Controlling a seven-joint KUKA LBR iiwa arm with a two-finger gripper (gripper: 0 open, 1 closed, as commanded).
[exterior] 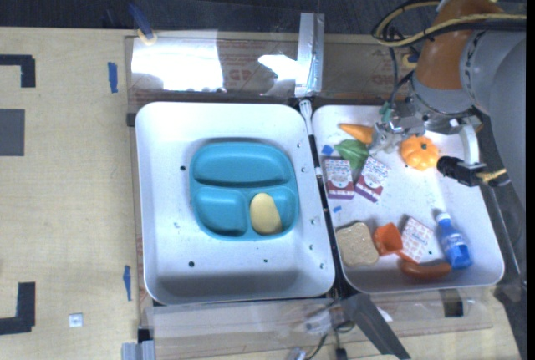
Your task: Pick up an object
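**Desk:** What's under the tool, and which way does it lie?

**Me:** From my feed, the nearest thing is a carrot [358, 133], at about eleven o'clock in the right bin [493, 262]. Its long axis runs roughly nine to three with a slight tilt, and the narrow tip points toward ten o'clock, at the divider. Just below it is a green vegetable [351, 149], also lying across, its end toward eight o'clock.

**Desk:** And the tool itself?

**Me:** The gripper [391, 126] sits just at three o'clock of the carrot, low over the bin's upper edge. I cannot tell whether it is parted or closed; the wrist hardware hides that, and I see nothing held.

**Desk:** What surrounds it?

**Me:** A small orange pumpkin [419, 153] at four o'clock of the gripper. Two red-and-white packets [355, 177] lie side by side below the green vegetable. Further toward six o'clock: a slice of bread [357, 243], an orange block [388, 238], a third packet [417, 237], a red sausage [425, 270] lying nine to three, and a blue bottle [452, 241], cap toward eleven.

**Desk:** The other bin?

**Me:** The left bin [159, 183] holds a blue divided tray [242, 174] with a yellow lemon [266, 214] in its five o'clock compartment.
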